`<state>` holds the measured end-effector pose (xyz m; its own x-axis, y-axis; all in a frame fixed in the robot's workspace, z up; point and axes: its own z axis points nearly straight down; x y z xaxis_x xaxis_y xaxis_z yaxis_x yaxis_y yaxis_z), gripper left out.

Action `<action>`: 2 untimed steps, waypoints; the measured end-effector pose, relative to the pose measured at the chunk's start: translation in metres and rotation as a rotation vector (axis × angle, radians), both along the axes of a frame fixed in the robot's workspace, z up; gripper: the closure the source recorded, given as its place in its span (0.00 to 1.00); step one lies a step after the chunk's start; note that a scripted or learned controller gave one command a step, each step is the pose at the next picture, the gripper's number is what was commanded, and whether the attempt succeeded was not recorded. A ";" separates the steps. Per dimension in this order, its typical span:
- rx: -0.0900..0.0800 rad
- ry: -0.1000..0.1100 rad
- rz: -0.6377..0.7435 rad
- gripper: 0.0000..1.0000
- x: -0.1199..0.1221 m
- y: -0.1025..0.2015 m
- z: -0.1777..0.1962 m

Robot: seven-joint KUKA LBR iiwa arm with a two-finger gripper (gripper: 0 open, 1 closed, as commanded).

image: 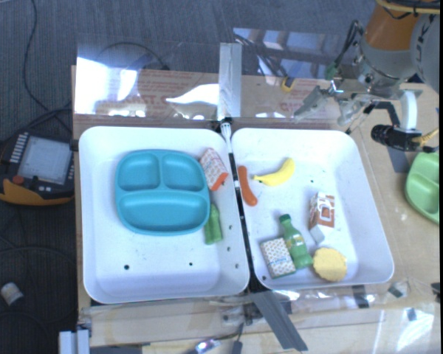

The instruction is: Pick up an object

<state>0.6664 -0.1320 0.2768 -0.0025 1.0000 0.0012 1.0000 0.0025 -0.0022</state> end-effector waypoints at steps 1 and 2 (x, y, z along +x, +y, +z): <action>-0.001 0.002 0.038 0.00 -0.056 0.007 -0.112; -0.004 -0.013 0.148 0.00 -0.022 0.020 -0.188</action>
<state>0.6443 -0.1118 0.0893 -0.1500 0.9887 -0.0039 0.9886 0.1500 0.0104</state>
